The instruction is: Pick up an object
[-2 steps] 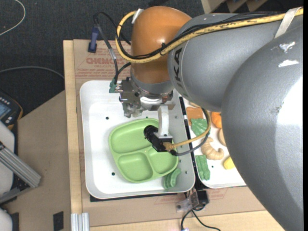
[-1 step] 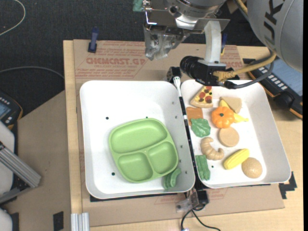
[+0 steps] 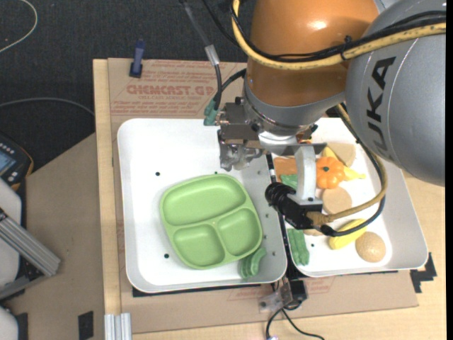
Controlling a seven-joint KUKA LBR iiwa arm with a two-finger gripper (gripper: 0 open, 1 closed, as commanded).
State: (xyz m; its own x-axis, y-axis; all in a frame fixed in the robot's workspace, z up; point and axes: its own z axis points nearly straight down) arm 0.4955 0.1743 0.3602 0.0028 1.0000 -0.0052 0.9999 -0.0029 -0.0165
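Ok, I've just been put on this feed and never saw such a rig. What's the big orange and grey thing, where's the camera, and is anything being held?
The big orange and grey shape is a robot arm, reaching in from the right. The single camera sits above the bench, looking down at a slant. Two shallow white bins lie side by side. The left bin holds a green divided plate. The right bin holds toy food: an orange piece, a yellow banana-like piece, a tan round piece. The gripper hangs over the left bin's upper right; I cannot make out whether it holds anything.
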